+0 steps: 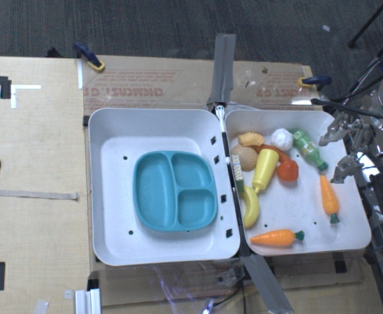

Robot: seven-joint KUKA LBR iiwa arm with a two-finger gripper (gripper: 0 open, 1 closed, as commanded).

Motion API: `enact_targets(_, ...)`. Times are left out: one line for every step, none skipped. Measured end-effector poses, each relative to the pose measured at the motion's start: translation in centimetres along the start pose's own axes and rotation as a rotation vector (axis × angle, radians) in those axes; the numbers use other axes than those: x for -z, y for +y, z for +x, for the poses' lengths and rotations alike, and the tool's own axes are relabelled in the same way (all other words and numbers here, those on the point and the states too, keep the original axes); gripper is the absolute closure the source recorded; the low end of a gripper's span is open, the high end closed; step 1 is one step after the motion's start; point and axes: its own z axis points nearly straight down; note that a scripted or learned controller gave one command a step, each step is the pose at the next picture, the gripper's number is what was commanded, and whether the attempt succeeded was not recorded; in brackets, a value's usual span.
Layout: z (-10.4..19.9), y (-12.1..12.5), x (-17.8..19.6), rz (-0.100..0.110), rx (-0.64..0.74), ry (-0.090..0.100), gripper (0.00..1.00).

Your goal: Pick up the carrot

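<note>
Lying nearest the lens, one carrot (277, 238) is resting at the front of the right bin (348, 241), and a second carrot (328, 196) is sitting just below my claw (344, 150). I'm hovering at the bin's right edge, probably spread open and gripping nothing, though glare is blurring the tips. So the pick is yet to begin. Beside me, the left bin (106, 175) is carrying a teal plate (176, 191).

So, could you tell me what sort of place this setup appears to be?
Most likely a robotics lab bench for pick-and-place trials: two shallow white plastic bins clamped on a wooden bench, toy plastic food such as an orange carrot, and the metal two-finger gripper reaching in.
</note>
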Motion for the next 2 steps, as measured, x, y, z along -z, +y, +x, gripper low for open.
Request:
enact_targets(-2.0, -2.1, -15.0, 0.001, -0.068, -0.002, 0.00)
enact_targets(1.5, -3.2, -14.9, 0.001, 0.183, -0.003, 0.00)
